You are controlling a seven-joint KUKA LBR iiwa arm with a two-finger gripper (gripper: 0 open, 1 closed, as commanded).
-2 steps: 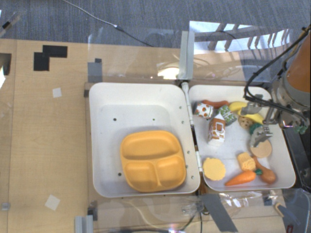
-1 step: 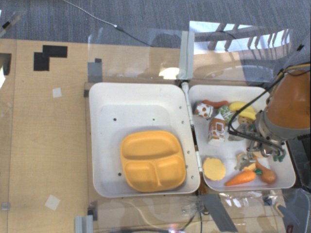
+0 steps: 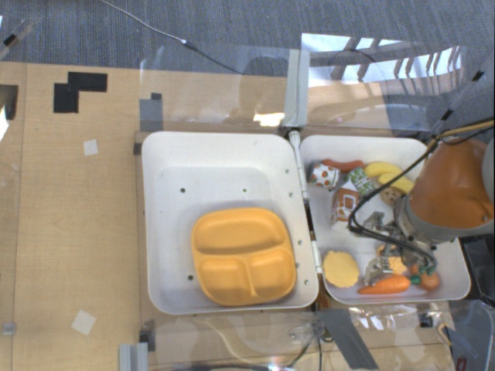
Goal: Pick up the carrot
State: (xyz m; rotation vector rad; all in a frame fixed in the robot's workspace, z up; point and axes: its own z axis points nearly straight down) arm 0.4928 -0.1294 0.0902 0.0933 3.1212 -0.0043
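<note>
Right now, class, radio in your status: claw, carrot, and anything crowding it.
Claw low in right bin, just above carrot. Carrot lying flat at near edge, not gripped. Yellow disc left of it, small toys close at right.

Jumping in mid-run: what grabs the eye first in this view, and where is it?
The yellow divided tray stands out first, lying in the left bin. Next comes the arm's orange band, low over the right bin, which is crowded with small toy foods. The carrot lies near that bin's front edge beside a pale yellow round piece, with the gripper just above it.
</note>
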